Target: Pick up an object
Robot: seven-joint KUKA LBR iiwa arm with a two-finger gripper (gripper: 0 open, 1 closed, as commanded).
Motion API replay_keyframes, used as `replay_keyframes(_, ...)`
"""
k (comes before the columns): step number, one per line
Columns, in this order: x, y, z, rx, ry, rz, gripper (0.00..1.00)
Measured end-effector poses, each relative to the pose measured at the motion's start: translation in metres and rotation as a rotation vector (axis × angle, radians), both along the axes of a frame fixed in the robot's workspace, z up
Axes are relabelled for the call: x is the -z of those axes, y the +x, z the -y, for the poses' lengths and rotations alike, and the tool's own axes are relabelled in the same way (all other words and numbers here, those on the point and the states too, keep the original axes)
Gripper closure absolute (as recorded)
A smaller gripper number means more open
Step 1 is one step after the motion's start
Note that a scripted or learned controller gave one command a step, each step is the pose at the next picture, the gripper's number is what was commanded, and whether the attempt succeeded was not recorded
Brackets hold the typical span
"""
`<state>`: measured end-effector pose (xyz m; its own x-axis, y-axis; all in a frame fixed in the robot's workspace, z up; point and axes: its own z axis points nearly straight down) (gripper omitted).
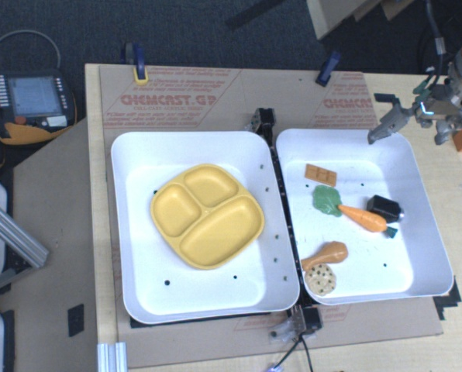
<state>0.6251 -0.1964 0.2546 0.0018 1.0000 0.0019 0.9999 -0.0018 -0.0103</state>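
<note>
Claw sits at the upper right, above the far rim of the right bin; one finger points down-left over the bin edge; we cannot tell if it is open or closed, and we see nothing in it.

Candidates all lie in the right bin: a brown cracker near the top, a green leafy piece just below it, a carrot running diagonally from the green piece toward a small black block, which it seems to touch; lower down a drumstick lies against a speckled cookie near the bin's front left corner.

We judge these to be toy food, light and stiff, probably smooth plastic and a bit slippery; none looks fragile. Carrot looks like the easiest take: grip across its thick middle, fingers square to its long axis; tapered tip would slip. Cracker and cookie lie flat and low, hard to get fingers under; drumstick best taken at its narrow neck.

Left bin holds a yellow divided plate, well apart from the toys. Both bins sit on a brown board with red print, clamped at the far edge on the table; dark floor around; a pendant with screen off to the far left.
</note>
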Motion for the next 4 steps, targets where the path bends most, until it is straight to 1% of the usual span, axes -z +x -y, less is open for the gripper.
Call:
replay_keyframes(1,-0.005,0.002,0.0,-0.002,-0.002,0.01,0.0)
replay_keyframes(2,0.04,-0.006,-0.003,-0.002,-0.001,0.008,0.0)
replay_keyframes(3,0.103,-0.007,-0.005,-0.002,-0.001,0.005,0.0)
replay_keyframes(4,0.145,-0.008,-0.006,-0.002,-0.001,0.006,0.0)
